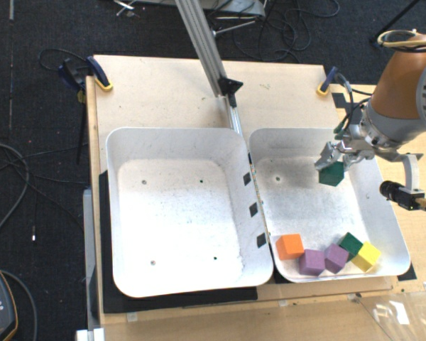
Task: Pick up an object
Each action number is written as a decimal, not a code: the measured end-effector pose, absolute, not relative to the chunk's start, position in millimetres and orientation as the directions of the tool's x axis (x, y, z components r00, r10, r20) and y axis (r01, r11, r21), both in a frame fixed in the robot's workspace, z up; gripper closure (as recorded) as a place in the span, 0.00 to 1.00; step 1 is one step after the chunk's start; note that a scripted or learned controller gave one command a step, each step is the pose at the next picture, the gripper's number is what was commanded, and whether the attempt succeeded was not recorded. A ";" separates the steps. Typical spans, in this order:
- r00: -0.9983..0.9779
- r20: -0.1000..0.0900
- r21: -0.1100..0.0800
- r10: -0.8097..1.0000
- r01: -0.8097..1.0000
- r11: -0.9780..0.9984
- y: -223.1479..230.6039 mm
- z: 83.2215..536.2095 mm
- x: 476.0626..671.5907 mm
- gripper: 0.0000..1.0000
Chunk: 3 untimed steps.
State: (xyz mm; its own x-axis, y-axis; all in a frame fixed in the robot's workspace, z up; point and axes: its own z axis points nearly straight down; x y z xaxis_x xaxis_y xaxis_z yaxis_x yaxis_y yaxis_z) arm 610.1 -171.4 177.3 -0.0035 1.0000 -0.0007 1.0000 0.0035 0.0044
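The arm [401,94] reaches in from the right, orange band up by the wrist, and the gripper [335,160] is over the right-hand bin [309,144], up toward its far half. And there it is: a dark green block [331,174] sits pinched between the fingers, tucked right under the metal tips. The pincer is clamped on it, no question. The block looks lifted off the bin floor, with a faint shadow on the white below and to its left. It is a stubby little cube, so no real long axis to speak of; it hangs slightly skewed, one corner turned toward the lower left, its faces not square to the bin walls.

Down along the near edge of that same bin, a huddle of blocks: an orange block [290,245] at the left, two purple blocks just beside it, the left purple block [312,261] and the right purple block [336,257] touching each other, then a second green block [351,243] tucked behind, and a yellow block [366,256] at the right end, close against the rim. All well apart from the held one.

The left-hand bin [128,148] sits alongside, their rims meeting down the middle. A metal pole [202,38] slants in from the top to the join between them.
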 end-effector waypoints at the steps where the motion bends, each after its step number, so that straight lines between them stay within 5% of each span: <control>1: -0.007 0.003 0.001 1.000 1.000 0.007 -103.4 219.6 536.4 1.00; 2: -0.009 0.003 -0.002 1.000 1.000 0.009 -30.2 200.8 521.7 1.00; 3: -0.002 0.000 0.001 1.000 1.000 0.002 -34.9 211.7 523.0 1.00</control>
